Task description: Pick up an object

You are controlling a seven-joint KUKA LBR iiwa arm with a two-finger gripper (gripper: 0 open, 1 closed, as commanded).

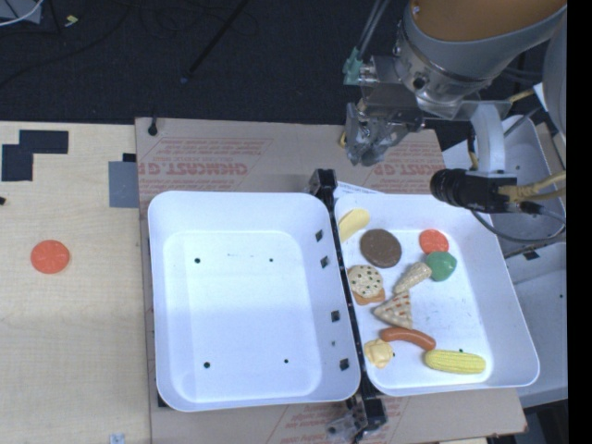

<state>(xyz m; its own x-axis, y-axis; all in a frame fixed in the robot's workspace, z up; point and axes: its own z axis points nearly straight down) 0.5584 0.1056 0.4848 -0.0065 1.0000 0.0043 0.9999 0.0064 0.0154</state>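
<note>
Two shallow white bins sit side by side on a sheet of cardboard (250, 160), joined by a black clip strip (335, 276) along their shared edge. Nearest the camera, in the right bin (518, 359), lies a yellow corn cob (455, 362), with a reddish sausage (406, 338) just above it and a small pale yellow piece (377, 351) at the sausage's left end. Next come a pizza slice (396, 309) and a chocolate-chip cookie (366, 284), close together. Further back sit a cream-coloured cone-shaped piece (413, 276) touching a green vegetable (441, 265), then a brown round disc (380, 247) and a red tomato-like piece (433, 240). A pale yellow banana-like piece (352, 222) lies near the bin's far left corner. The left bin (176, 220) stands beside it, showing small dark dots on its floor.

Beyond the bins, the gripper (370, 146) hangs over the cardboard past the right bin's far edge, well apart from every toy food item, with nothing between its fingers; whether they are spread or pressed together cannot be told from this angle. Above it rises the grey arm with its orange band (486, 7). Off to the left, an orange disc (50, 256) rests on the wooden bench top (65, 340).
</note>
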